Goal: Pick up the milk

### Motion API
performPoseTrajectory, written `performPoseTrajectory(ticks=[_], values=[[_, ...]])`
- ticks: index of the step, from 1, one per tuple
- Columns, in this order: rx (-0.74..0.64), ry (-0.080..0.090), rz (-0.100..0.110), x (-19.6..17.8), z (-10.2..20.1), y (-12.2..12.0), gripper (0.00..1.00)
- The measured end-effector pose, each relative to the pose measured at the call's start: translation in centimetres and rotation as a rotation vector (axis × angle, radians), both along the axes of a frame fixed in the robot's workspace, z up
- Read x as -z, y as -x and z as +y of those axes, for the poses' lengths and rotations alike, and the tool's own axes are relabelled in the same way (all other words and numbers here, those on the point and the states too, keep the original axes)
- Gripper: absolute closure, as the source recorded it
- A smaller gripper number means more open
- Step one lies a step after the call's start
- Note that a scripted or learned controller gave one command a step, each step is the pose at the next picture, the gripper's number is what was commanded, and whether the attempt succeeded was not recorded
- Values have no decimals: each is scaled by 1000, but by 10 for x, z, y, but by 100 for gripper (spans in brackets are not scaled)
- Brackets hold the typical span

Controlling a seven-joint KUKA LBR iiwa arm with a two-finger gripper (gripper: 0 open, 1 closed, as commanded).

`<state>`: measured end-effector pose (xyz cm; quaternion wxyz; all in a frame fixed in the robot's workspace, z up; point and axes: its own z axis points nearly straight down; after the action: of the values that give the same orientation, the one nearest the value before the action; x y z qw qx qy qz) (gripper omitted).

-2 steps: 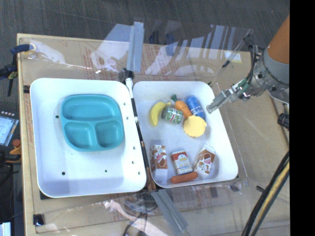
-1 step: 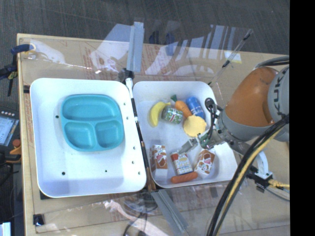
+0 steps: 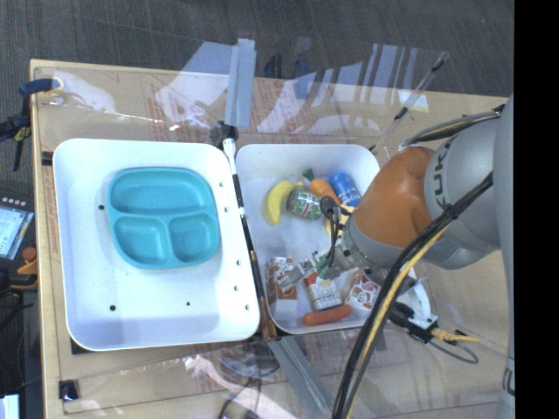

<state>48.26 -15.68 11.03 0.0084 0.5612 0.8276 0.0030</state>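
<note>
A dark carpeted floor (image 3: 349, 16) surrounds a pale wooden counter (image 3: 113, 94) covered with a sheet of clear plastic, and two shallow white bins sit on it side by side. Taking the right bin (image 3: 262, 160) as the landmark, the left bin (image 3: 79, 234) lies just beside its left wall and carries a turquoise divided tray (image 3: 164, 215). The grey arm (image 3: 472, 190) with its orange band (image 3: 397, 208) reaches over the right bin's right half, and the claw (image 3: 325, 264) hangs low above the clutter in the bin's lower middle; whether it is released or clenched cannot be told, since the wrist and cables cover it. Directly beneath the claw, toward the bin's near wall, lies a small white carton with red print, which looks like the milk (image 3: 324, 295), though its label is too small to read. An orange sausage-like piece (image 3: 327, 317) lies just in front of it against the near wall, and a red and white packet (image 3: 283, 278) lies to its left. In the bin's far half sit a yellow banana (image 3: 278, 201), a green can (image 3: 305, 204) touching it, and a blue can (image 3: 344, 187) nearer the arm.
</note>
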Motion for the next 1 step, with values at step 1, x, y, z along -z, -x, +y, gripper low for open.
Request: performPoseTrajectory(ticks=[1], values=[[-38, 3, -3, 6, 19, -42, 0]])
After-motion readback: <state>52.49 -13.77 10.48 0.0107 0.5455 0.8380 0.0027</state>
